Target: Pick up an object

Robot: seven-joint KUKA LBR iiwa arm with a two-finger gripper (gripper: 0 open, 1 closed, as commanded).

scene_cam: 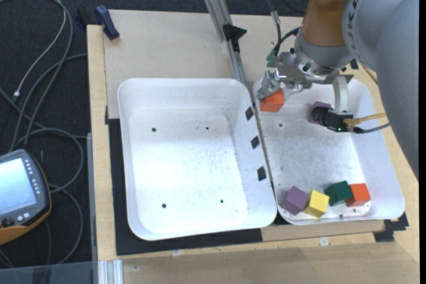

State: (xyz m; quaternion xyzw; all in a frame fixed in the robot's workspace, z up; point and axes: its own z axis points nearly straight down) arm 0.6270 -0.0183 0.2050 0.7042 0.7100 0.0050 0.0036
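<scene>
**Orange block at the fingers, lift still to be proven**

At ten o'clock in the right bin (pixel 373 143), our fingers (pixel 269 91) sit directly over an orange block (pixel 271 102), which shows just beneath them, hard by the wall between the bins. Whether they clench it or merely touch it we cannot tell (the wrist hides the tips).

We judge the grasp to be the step in hand; next comes a straight lift, clear of the wall.

Four more cubes huddle at six o'clock: purple (pixel 295 199), yellow (pixel 317 203), green (pixel 339 191) and a second orange one (pixel 359 193), all matte and crisp-edged. Both bins are smooth white plastic with rounded corners, the left bin (pixel 133 143) speckled with dark flecks. Our table (pixel 166 43) is pale board.
</scene>
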